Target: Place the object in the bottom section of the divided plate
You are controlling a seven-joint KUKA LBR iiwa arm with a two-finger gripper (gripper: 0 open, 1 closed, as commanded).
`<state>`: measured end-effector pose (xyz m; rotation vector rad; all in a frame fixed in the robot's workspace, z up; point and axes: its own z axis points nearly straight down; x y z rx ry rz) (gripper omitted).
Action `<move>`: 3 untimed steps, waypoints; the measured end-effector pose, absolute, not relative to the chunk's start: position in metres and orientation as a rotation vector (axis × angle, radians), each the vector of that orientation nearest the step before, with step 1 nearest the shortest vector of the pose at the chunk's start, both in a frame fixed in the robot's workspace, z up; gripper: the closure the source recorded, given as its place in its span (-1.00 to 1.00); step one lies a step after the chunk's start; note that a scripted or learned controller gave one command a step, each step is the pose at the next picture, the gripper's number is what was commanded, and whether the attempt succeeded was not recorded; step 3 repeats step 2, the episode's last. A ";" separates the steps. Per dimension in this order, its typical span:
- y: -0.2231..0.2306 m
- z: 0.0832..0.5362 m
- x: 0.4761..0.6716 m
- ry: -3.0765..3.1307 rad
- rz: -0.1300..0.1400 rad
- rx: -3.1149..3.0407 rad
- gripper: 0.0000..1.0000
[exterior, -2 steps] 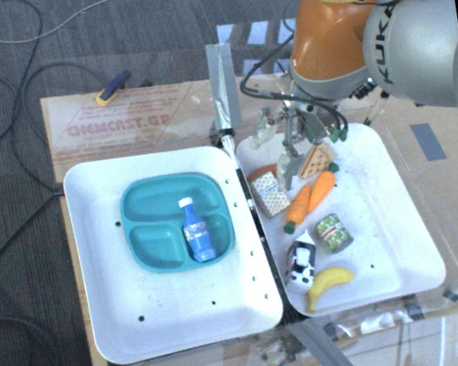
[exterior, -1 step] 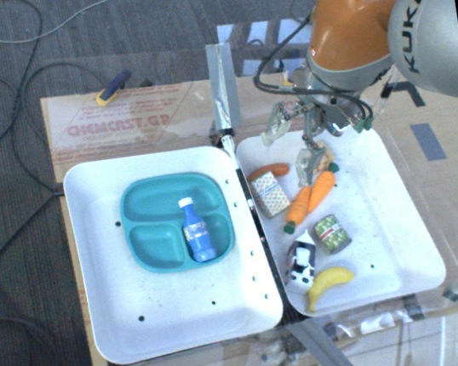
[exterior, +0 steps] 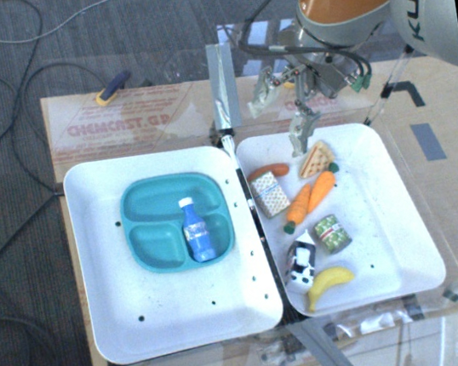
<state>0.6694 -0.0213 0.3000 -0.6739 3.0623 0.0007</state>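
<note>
A teal divided plate (exterior: 158,199) lies in the left white bin (exterior: 114,325). A small blue bottle with a white cap (exterior: 196,231) rests in the plate's lower right compartment, cap pointing to the far side. My gripper (exterior: 288,121) hangs over the far rim of the right bin (exterior: 407,218), well to the right of the plate. Its fingers stand open with nothing between them, one fingertip (exterior: 300,139) just above a toast wedge (exterior: 316,158).
The right bin holds several items: a sausage (exterior: 272,170), a small carton (exterior: 269,194), two carrots (exterior: 310,197), a green can (exterior: 332,233), a cow-patterned toy (exterior: 301,265) and a banana (exterior: 328,283). A metal divider (exterior: 222,93) stands between the bins at the back.
</note>
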 end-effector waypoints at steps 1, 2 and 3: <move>0.039 0.319 0.669 3.024 0.002 -0.827 -1.00; 0.055 0.221 0.647 2.986 -0.001 -0.969 -1.00; 0.055 0.221 0.647 2.986 -0.001 -0.969 -1.00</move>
